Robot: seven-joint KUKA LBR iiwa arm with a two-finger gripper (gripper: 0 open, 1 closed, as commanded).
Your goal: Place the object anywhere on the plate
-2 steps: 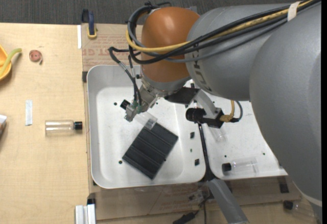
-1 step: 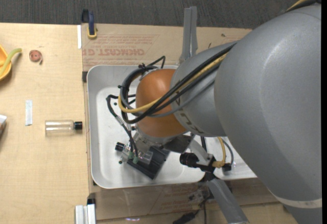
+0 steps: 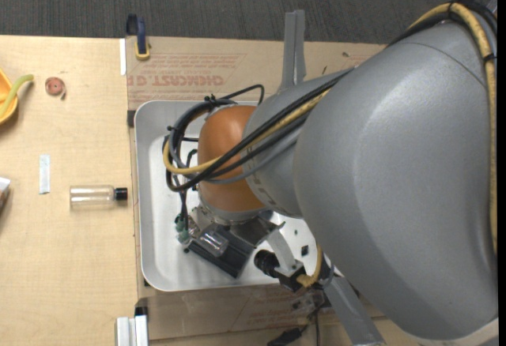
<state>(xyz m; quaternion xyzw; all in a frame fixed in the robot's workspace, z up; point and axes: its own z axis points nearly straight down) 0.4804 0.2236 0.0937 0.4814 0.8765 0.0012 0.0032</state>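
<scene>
My arm reaches in from the right and covers most of the white bin (image 3: pixel 150 178). Its orange wrist band (image 3: pixel 225 159) hangs over the bin's middle, wrapped by black and yellow cables. Below the band, the black gripper (image 3: pixel 215 246) points down into the lower part of the bin, close to its floor. The arm hides whatever lies under it. The bare strip of bin floor along the left wall holds nothing that I can make out.
On the wooden bench left of the bin lie a clear bottle with a black cap (image 3: pixel 99 195), a small white stick (image 3: pixel 44 174), a small reddish disc (image 3: pixel 54 86) and a yellow-orange item (image 3: pixel 8 95) at the left edge. A blue clamp (image 3: pixel 138 35) sits at the bin's back left corner.
</scene>
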